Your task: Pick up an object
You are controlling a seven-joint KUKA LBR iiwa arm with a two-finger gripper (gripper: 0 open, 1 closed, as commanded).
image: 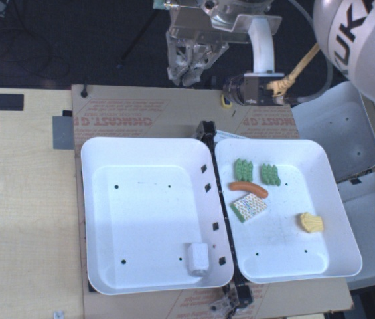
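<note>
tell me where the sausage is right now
The sausage lies in the right bin, upper left part, just below two green pieces and above the checked block.

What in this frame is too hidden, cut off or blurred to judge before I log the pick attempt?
- Gripper, camera view: blurred against the dark background, so its grip state is unreadable.
- Arm: cut off by the top and right edges.
- White block in the left bin: low contrast, its shape is unclear.
- Patterned block: print too small to read.
</note>
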